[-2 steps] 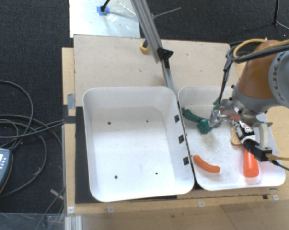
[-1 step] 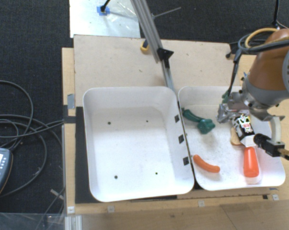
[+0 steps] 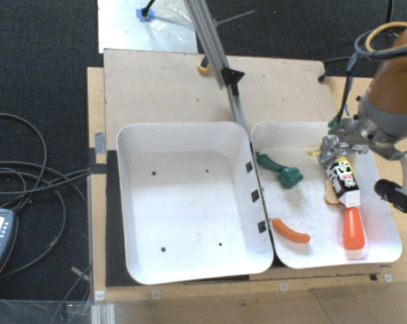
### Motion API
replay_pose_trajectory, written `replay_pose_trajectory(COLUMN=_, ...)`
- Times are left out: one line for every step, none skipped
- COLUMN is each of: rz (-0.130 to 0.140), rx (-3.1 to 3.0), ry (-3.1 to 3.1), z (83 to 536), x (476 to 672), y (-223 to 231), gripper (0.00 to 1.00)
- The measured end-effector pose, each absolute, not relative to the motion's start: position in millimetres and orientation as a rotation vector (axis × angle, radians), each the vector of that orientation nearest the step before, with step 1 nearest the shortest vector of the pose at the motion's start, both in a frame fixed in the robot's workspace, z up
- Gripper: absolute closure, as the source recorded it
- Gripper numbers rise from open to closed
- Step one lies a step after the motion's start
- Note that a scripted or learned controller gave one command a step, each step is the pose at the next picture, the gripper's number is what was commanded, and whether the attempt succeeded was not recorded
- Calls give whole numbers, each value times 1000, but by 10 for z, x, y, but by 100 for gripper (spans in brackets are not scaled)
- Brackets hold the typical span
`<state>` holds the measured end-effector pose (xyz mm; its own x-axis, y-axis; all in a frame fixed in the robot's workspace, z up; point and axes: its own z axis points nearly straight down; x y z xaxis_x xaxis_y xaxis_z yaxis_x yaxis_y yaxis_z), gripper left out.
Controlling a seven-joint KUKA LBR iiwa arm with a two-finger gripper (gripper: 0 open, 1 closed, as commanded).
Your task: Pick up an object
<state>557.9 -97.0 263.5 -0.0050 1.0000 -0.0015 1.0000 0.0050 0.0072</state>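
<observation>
From my feed the arm [image 3: 392, 79] is reaching in from the right, and the end effector [image 3: 336, 147] is sitting low over the back part of the right bin [image 3: 304, 258]. I honestly can't tell whether it's open or closed from up here, the wrist hardware covers that bit.

Stuff in that right bin: there's a black-and-white patterned toy [image 3: 342, 173] just below the end effector, really close to it, maybe touching, can't be sure. It lies on top of a flat tan piece [image 3: 331, 196]. In line with it, toward the front of the bin, is an orange-red bottle-shaped thing [image 3: 353, 229] with a white collar.

Off to the left of the end effector, a bit apart, is a green toy [image 3: 281, 171] lying near the divider side. An orange carrot-looking thing [image 3: 291, 231] lies at the front left of the same bin, well apart from the end effector.

The left bin [image 3: 132, 262] sits right next to it on the table [image 3: 163, 86].
</observation>
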Motion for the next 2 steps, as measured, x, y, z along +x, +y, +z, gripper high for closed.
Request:
replay_pose_trajectory(rz=3, rx=2210, ry=2233, z=2497, x=5598, y=-449, gripper=100)
replay_pose_trajectory(rz=4, rx=2209, ry=2236, z=2413, x=5577, y=180, gripper=100)
